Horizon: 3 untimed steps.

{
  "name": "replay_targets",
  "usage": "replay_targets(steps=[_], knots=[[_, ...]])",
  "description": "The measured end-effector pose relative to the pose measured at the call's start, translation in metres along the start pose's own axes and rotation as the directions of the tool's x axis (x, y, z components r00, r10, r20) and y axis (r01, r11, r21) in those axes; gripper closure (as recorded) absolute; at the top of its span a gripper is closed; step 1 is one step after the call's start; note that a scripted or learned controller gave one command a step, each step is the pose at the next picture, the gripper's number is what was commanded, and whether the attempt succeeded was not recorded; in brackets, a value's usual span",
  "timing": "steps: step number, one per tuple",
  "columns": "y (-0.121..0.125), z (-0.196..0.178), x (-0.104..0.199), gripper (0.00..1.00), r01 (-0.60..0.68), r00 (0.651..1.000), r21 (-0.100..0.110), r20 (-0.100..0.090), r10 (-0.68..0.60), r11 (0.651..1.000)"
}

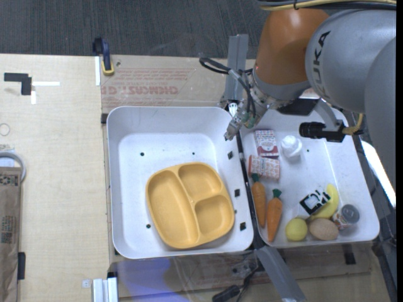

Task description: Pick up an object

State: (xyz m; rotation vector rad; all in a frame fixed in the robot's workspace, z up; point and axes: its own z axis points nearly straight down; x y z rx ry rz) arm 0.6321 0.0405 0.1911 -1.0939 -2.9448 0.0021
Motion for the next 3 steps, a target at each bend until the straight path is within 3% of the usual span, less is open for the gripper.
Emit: replay_targets(steps=[1, 2, 3], knots=[[-0.002, -0.166, 0.005, 1.0, 0.214, 0.977, -0.002, 0.004, -0.214, 0.977], [0.014, -0.09, 0.004, 1.0, 0.244, 0.97, 0.0, 0.001, -0.244, 0.97], [0.012, -0.169, 0.013, 1.0, 0.586, 0.81, -0.002, 0.005, -0.586, 0.81]])
